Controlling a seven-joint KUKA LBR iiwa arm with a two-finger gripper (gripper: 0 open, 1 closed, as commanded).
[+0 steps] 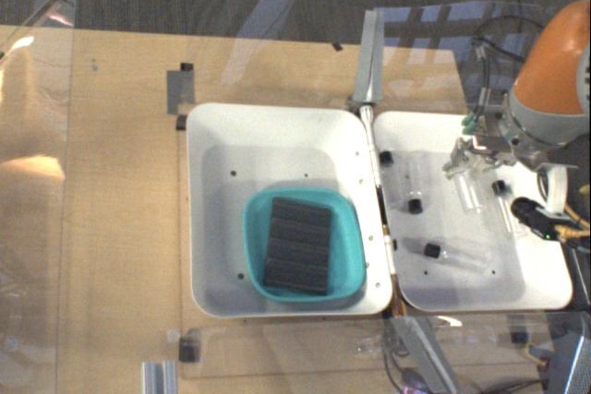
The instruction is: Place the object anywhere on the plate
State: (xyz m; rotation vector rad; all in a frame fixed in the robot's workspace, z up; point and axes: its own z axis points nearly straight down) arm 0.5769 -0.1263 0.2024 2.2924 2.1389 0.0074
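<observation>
A dark ribbed block (298,245) is seen lying flat on the teal plate (348,240), inside the left bin (211,198). In the right bin (545,277) small black pieces (431,249) are scattered. The gripper (471,163) is placed above this bin; its fingers are spread, nothing between them.
</observation>
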